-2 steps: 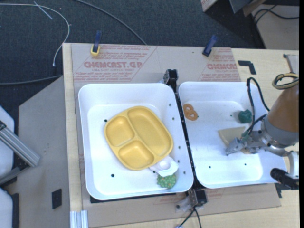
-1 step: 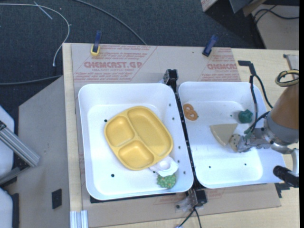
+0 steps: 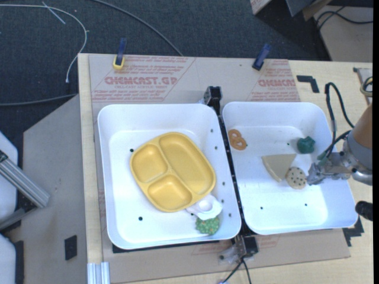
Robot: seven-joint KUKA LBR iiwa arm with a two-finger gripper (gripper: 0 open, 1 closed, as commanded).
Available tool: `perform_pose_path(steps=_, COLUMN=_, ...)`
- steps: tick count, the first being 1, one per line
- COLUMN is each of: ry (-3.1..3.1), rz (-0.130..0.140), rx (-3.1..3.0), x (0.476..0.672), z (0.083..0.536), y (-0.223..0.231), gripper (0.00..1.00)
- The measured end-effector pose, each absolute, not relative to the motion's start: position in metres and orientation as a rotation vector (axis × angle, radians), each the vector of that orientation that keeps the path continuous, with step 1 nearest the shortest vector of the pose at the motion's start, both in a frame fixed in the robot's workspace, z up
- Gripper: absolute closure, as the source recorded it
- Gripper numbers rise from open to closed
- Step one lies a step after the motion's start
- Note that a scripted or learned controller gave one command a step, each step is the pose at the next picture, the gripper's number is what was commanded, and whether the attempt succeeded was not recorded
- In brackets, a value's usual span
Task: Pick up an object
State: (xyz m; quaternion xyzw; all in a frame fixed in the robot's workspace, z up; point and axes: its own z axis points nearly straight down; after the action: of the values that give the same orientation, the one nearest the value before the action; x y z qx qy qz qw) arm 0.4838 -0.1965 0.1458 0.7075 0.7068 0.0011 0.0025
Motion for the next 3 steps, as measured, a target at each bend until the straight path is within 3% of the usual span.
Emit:
perform_pose_path(steps=1, ry=2.22, rz=0.006, rx=2.214, x=0.492, z=0.197, y=-0.188, gripper=1.0)
perform_pose_path(steps=2, ry=2.22, rz=0.003, rx=2.217, x=0.493, z=0.218, y=-0.188, gripper=1.0)
perform_pose_path(steps=3, ry=2.231, rz=0.004, rx=2.215, x=0.506, z=0.215, y=-0.131, gripper=1.0)
